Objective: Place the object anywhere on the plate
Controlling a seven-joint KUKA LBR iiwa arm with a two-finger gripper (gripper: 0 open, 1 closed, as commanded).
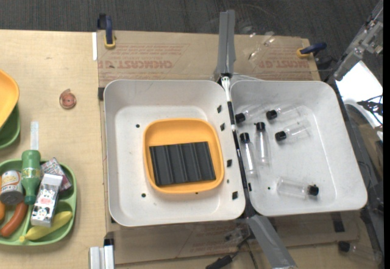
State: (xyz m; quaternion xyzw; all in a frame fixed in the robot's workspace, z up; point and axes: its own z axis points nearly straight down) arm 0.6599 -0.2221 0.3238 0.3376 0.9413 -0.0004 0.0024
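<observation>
Left bin [122,201]: white and shallow, holds the orange plate [159,134].
Orange plate: sits in the middle of the left bin, its centre covered.
Ribbed block [182,162]: dark grey, lies flat on the plate inside the rim; its material is unclear.
Right bin [332,158]: touches the left bin along the centre seam.
Vials [291,188]: clear bodies nearly lost against the white floor; 6 black caps can be counted.
Gripper: how far open it is and what it holds cannot be told.
Green tray [61,225]: on the bench at far left, holds toy food, cut off by the frame edge.
</observation>
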